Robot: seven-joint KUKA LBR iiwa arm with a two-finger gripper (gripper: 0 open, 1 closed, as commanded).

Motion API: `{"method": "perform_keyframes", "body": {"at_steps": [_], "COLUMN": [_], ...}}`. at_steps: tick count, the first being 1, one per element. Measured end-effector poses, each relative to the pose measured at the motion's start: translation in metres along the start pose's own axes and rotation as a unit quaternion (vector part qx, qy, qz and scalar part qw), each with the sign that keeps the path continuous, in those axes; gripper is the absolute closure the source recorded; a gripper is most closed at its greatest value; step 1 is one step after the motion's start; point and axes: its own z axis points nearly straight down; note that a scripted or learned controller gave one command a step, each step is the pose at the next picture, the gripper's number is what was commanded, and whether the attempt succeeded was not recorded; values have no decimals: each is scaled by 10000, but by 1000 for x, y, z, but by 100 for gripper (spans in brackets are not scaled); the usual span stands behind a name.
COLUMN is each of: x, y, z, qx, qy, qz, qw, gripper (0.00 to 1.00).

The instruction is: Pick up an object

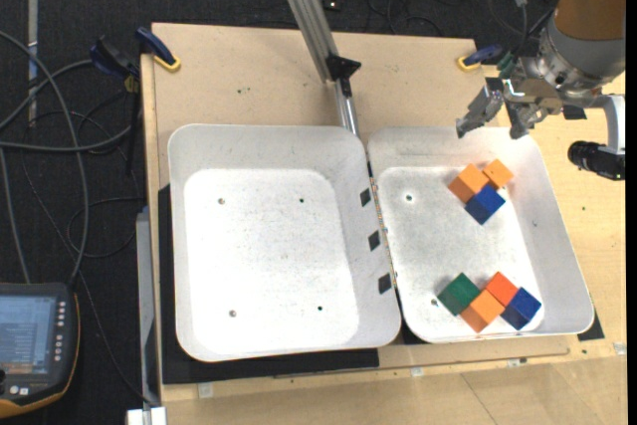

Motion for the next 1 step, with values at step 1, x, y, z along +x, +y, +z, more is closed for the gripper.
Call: {"method": "perform_keyframes", "body": {"at_steps": [1], "x": [0], "y": [1], "z": [-3], "qx": [-22], "qy": [-7], "qz": [-7], "qw": [10000], "gripper": [0]}}
